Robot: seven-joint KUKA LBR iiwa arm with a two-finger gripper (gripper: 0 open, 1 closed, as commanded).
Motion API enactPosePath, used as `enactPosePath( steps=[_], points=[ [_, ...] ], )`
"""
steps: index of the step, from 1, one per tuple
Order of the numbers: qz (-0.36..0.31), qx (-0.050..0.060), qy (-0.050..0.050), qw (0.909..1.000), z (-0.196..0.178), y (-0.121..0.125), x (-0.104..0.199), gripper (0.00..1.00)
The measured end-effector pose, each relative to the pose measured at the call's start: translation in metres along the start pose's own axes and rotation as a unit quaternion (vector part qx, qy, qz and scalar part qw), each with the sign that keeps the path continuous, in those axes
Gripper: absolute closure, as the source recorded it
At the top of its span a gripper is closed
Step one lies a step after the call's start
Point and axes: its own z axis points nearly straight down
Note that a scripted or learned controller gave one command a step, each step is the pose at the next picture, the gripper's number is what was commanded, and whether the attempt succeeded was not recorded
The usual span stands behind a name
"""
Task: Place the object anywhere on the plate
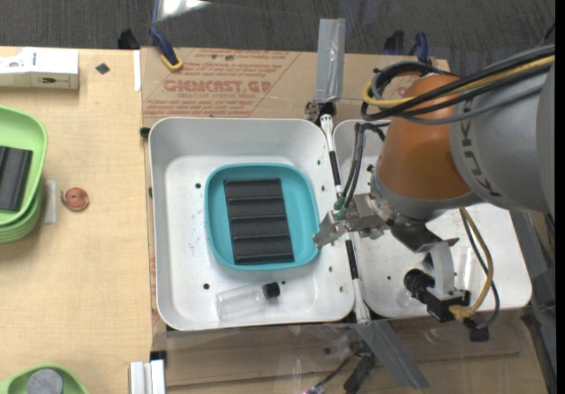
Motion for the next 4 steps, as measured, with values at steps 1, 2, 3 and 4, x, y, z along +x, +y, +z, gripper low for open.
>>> enactPosePath(
  steps=[1,2,3,4],
  points=[
    [0.002,0.001,-0.001,1.0000,-0.008,0.001,-0.002,1.00],
    [0.002,0.001,-0.001,1.0000,-0.008,0.001,-0.002,0.00],
    [0.004,0.002,-0.001,1.0000,-0.016,0.001,-0.004,1.00],
    [-0.032,-0.001,0.000,0.9995,0.000,0.021,0.023,1.00]
  ],
)
